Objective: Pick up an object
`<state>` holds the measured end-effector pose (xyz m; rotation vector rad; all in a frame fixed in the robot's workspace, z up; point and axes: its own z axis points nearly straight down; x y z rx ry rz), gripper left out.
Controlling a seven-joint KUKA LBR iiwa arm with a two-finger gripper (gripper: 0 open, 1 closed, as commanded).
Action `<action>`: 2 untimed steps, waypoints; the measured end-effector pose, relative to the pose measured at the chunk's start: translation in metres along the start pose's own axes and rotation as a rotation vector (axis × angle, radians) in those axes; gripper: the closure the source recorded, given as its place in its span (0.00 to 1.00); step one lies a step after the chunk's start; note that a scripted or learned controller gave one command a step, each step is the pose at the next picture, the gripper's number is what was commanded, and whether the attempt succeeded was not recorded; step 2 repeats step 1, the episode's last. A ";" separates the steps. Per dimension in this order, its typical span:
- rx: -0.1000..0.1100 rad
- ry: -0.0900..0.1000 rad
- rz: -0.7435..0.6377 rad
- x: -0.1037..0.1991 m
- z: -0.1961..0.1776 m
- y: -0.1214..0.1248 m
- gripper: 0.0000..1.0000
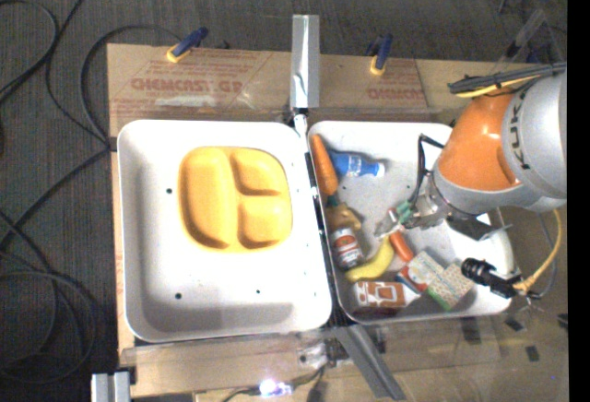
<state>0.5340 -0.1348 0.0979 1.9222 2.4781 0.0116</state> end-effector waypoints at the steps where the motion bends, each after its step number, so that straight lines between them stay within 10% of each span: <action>1: 0.010 -0.001 0.012 0.050 -0.118 0.017 1.00; 2: 0.010 -0.001 0.012 0.050 -0.118 0.017 1.00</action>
